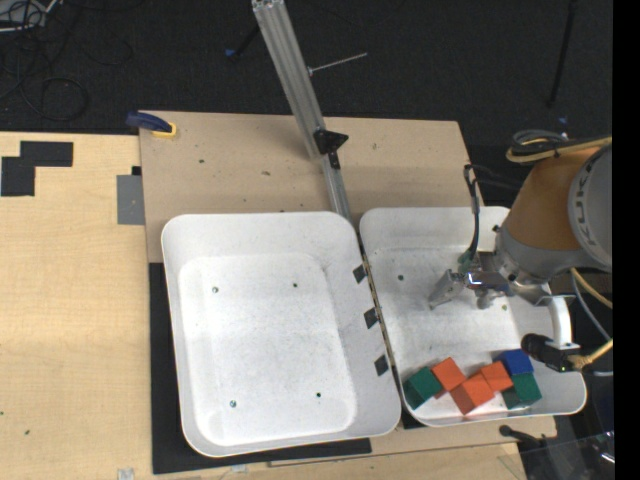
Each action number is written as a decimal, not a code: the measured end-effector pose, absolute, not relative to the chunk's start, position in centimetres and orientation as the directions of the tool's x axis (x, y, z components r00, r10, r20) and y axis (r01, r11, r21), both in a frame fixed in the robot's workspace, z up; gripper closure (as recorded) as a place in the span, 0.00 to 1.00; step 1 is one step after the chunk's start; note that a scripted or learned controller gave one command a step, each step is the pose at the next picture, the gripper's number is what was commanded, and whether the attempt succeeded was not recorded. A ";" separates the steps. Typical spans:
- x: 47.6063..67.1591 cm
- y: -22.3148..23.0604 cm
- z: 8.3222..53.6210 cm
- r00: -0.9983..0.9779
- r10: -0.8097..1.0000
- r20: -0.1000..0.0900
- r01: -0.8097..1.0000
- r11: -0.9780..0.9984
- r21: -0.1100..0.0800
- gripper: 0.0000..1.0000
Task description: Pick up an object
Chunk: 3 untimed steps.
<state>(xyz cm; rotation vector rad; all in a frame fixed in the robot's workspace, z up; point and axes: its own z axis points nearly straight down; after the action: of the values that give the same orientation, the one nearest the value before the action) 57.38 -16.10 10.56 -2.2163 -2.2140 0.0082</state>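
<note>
Down in the near corner of the right bin (420, 230) sits a small heap of blocks, all bunched up and touching: a green block (424, 385) at the left, an orange block (447, 372) just behind it, a bigger orange block (474, 392) in the middle with another orange block (497, 375) beside it, a blue block (517, 363) at the back and a second green block (521, 392) at the right end. They look like little hard cubes, so I think they are light and stiff and will not squash or break. Their flat sides should be easy to pinch, but they may be a bit smooth and could slip or spin. Because they are packed so close, it looks hard to get around the middle ones. The green block at the left end has the most free room, so taking it by two flat sides across from each other seems best. The end effector (462, 286) hangs over the middle of the right bin, well apart from the heap, and it has nothing in it. I cannot tell how far open it is. The left bin (190, 238) lies beside it on the worktop (240, 163)
</note>
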 end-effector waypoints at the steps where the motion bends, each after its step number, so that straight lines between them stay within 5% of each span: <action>1: 57.4 -16.1 9.2 0.003 1.000 0.001 1.000 -0.003 -0.002 0.00; 2: 57.4 -16.1 10.2 0.009 1.000 0.002 1.000 -0.009 -0.002 1.00; 3: 58.2 -16.1 14.7 -0.001 1.000 0.000 1.000 0.001 0.001 1.00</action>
<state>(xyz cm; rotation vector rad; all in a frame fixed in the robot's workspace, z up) 58.20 -16.08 14.70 -2.2213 -2.2228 -0.0018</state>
